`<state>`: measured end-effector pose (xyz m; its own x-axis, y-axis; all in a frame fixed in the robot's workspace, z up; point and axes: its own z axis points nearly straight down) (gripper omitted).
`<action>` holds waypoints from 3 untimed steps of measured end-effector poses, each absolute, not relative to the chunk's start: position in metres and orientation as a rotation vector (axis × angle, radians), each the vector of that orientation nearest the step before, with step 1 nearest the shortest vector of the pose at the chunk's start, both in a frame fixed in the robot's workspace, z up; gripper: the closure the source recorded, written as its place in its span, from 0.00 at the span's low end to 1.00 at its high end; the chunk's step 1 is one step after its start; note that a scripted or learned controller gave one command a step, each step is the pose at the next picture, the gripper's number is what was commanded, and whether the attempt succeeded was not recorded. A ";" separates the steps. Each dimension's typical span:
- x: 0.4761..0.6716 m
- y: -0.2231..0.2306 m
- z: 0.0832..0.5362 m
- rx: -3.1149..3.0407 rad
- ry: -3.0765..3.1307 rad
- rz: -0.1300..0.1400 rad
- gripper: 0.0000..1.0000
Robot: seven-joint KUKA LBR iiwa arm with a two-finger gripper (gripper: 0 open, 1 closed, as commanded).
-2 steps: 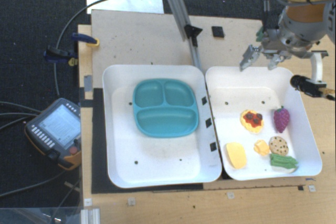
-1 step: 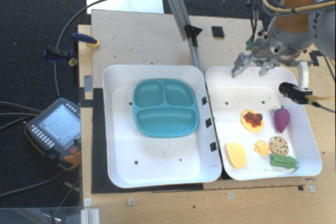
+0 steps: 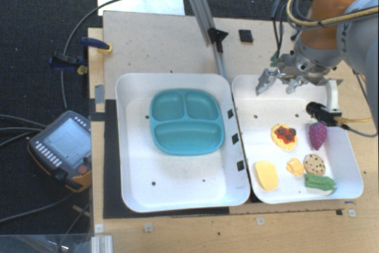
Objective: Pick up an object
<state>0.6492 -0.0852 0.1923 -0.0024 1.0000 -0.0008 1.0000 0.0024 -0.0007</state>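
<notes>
Two fingers of the claw (image 3: 277,82) stand spread apart with nothing between them, above the far, bare end of the right bin (image 3: 249,127). Toys cluster at that bin's near right: pizza slice (image 3: 285,135), purple grapes (image 3: 317,135), cookie (image 3: 314,164), yellow piece (image 3: 266,175), green vegetable (image 3: 320,183). Crowding is the risk; I judge a descent could nudge neighbours or close on air.

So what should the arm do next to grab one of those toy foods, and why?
Probably move down the view toward the toy foods and lower. The two-finger gripper hangs open over the bare upper part of the right white bin, holding nothing, while the round yellow pizza piece with red topping and the purple grape bunch lie lower in that bin.
</notes>
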 end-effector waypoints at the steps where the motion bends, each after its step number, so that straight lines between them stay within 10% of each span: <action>1: 0.652 -0.084 0.130 2.220 2.224 -0.002 0.00; 2: 0.654 -0.084 0.145 2.217 2.220 0.005 1.00; 3: 0.662 -0.076 0.201 2.211 2.224 0.008 1.00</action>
